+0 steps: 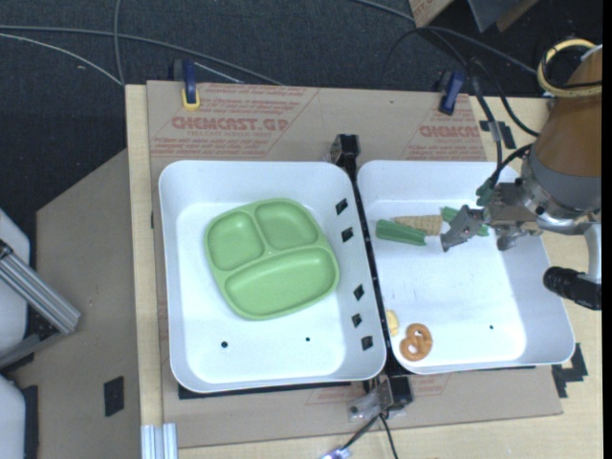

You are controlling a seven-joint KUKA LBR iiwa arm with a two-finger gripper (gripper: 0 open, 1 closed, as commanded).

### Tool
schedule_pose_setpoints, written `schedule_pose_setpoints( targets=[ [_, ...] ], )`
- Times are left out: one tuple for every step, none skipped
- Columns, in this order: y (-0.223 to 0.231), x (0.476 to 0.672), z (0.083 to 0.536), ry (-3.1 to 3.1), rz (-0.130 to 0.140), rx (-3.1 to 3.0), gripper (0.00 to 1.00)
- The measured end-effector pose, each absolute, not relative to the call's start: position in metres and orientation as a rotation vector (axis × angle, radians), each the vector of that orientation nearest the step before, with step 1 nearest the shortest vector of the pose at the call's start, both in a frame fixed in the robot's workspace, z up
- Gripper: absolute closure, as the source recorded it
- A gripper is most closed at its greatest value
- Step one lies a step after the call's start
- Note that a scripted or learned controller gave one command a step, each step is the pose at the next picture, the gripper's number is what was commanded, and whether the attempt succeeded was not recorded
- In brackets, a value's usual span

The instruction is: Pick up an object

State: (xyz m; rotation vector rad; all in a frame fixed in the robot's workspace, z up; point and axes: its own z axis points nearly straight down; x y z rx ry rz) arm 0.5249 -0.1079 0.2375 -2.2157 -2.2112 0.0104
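Dark carpet and loose cables surround the wooden bench (287,113) on my screen, with both white bins side by side at centre frame. I see the gripper (457,229) over the upper part of the right bin (497,299), and its fingers look spread apart with nothing between them. Just to their left lies a green stick-shaped item (400,233), close to the fingertips, though I cannot tell if it touches them. A tan cone-like piece (421,223) sits against its upper edge. Further down, near the bin's lower left corner, rests a small pretzel (417,341), well apart from the gripper. Across the divider, the left bin (191,285) holds a green divided plate (272,257).
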Motion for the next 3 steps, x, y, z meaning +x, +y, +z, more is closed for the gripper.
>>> schedule_pose_setpoints(
  targets=[
    [-0.108, 0.527, 0.243, -2.220, 0.000, -2.219, 0.00],
    [-0.098, 0.531, 0.186, -2.217, 0.006, -2.215, 0.00],
    [-0.093, 0.531, 0.123, -2.216, 0.005, -2.216, 0.00]
  ],
)
